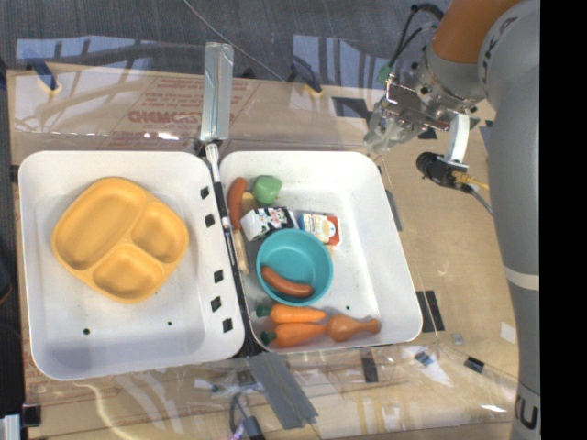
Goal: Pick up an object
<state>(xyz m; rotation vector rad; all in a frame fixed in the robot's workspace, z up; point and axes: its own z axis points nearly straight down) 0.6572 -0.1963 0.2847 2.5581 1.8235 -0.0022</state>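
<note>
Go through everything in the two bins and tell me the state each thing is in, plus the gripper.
Yellow divided plate: flat, upright, in the left bin.
Teal bowl: upright in the right bin, holding a sausage.
Second sausage: lying along the right bin's left wall.
Carton: lying on its side.
Two carrots: lying side by side.
Gripper: above the right bin's far corner, holding nothing visible.

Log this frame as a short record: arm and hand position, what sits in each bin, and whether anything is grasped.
arm: reaching in from the right, hand above the right bin's far right corner
left bin: yellow divided plate
right bin: teal bowl with a sausage inside, second sausage, green piece, small carton, two carrots, drumstick
grasped: nothing seen between the fingers
task state: no object picked up yet
</note>
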